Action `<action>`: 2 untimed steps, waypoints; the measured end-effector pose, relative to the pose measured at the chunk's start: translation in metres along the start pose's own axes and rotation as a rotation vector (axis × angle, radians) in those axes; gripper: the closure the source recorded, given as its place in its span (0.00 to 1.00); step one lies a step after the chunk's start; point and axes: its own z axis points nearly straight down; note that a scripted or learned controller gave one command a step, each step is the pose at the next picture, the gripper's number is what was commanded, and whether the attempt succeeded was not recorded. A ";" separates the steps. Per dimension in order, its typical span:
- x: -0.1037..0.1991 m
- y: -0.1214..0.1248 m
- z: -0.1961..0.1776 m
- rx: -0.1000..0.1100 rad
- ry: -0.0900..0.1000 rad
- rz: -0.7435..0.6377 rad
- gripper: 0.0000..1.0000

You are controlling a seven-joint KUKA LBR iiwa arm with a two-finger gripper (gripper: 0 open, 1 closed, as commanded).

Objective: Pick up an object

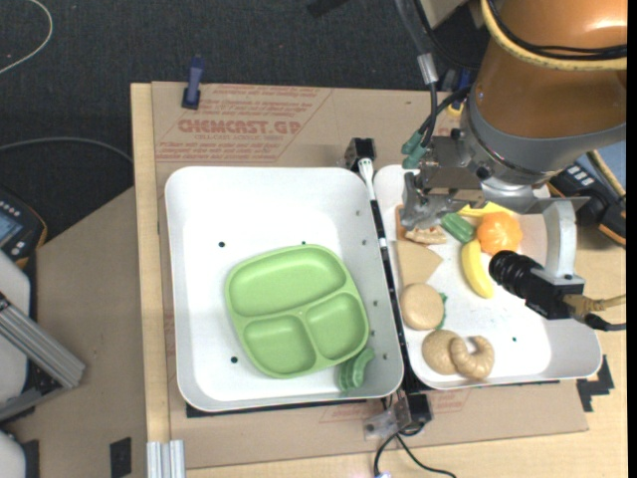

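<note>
- The right white bin (567, 361) holds the toy food: an orange (499, 233), a yellow banana (476, 269), a green piece (458, 228), a flat tan piece (426, 234) at the far left corner, a round beige bun (422, 306), and two brown bread-like pieces, a roll (439, 350) and a curled croissant (473, 356), near the front edge.
- The tool (430, 205) hangs low over the far end of this bin, just above the flat tan piece and beside the green piece; nothing is visibly held, and I cannot tell how it stands.
- A black cylindrical part (528, 279) on the arm lies across the bin just right of the banana.
- The left white bin (199, 267) holds a green divided plate (297, 309), with a small green item (354, 370) at its front right edge.
- Both bins sit on a brown cardboard surface (239, 122) with red print.
</note>
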 end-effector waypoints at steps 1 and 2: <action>0.062 0.000 -0.049 0.006 0.000 -0.004 1.00; 0.151 0.001 -0.132 0.003 0.003 -0.007 1.00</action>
